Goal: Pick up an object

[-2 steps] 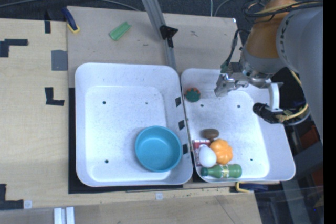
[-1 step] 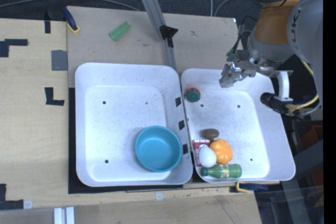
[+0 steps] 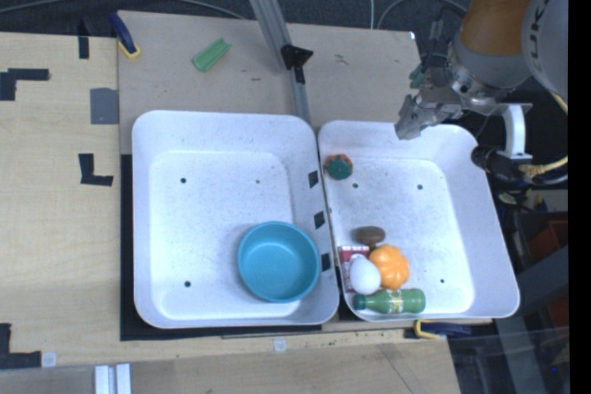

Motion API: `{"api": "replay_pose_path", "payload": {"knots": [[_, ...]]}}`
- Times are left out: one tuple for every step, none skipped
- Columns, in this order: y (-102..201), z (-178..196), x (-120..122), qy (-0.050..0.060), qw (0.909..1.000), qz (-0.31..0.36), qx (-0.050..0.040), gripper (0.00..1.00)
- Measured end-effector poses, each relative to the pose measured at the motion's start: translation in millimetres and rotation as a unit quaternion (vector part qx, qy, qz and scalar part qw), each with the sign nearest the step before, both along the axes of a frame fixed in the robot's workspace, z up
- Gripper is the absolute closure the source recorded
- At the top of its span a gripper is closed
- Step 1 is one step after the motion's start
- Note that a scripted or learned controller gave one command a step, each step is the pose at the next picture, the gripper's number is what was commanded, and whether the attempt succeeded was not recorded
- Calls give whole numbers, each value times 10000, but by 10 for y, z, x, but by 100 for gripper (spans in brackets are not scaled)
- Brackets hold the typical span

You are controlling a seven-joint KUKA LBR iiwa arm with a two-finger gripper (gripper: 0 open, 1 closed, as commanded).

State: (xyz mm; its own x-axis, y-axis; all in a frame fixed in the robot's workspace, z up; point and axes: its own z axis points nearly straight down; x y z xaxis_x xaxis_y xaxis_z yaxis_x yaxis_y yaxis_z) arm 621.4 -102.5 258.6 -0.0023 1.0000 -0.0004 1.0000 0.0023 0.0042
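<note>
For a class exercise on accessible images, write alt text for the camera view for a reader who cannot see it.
A grey and orange robot arm hangs its tool over the far rim of the right bin, which holds a small ball, an egg, an orange and a green bottle. The left bin holds a blue bowl.

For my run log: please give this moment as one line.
grey two-finger gripper: above right white bin far rim | holding: nothing seen | round blue bowl: left white bin

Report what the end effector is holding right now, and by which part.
Nothing visible is held. The end effector hangs at the right bin's far rim, apart from the objects clustered at its near edge; whether it is open or shut cannot be told.
</note>
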Motion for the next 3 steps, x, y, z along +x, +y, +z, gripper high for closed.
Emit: {"api": "replay_pose_path", "payload": {"knots": [[590,-141,-30,33,10000,21,9,100],[1161,-198,-184,38,10000,23,10,100],[1732,-302,-291,38,10000,24,6,100]]}}
